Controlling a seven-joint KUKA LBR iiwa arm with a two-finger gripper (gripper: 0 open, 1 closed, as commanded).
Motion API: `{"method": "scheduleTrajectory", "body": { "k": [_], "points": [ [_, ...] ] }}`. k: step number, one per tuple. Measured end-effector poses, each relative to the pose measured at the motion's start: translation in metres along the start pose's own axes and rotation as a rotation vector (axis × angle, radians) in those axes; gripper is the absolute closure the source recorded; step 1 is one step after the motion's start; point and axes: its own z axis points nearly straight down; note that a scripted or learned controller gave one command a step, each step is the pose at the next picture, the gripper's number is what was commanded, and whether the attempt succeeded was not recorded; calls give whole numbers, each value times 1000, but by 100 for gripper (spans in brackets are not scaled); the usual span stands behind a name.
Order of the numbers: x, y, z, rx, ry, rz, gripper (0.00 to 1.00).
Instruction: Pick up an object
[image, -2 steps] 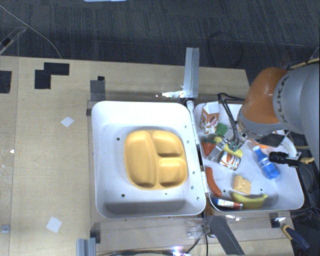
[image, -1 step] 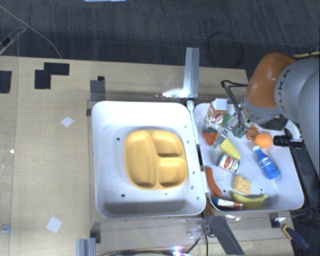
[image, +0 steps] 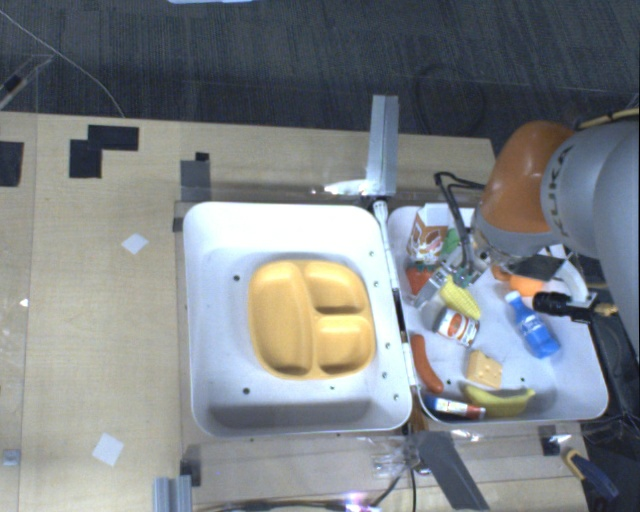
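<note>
Two white bins (image: 200, 300), one yellow tray (image: 305, 318), one banana (image: 497, 399), one blue bottle (image: 530, 327).

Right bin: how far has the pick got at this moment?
Done: the arm has reached over the right bin, with the hand low among the toys near the corn cob. In hand: nothing visibly gripped. Left: grasp and lift. The yellow divided tray sits in the left bin.

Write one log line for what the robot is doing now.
arm: over right bin | tool: low by corn | yellow tray: left bin
</note>
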Motion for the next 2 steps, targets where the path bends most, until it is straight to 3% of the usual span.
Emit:
{"method": "scheduleTrajectory", "body": {
  "k": [1, 2],
  "points": [
    [-3, 4, -15, -8, -12, -7, 100],
    [0, 2, -13, -2, -2, -8, 0]
  ]
}}
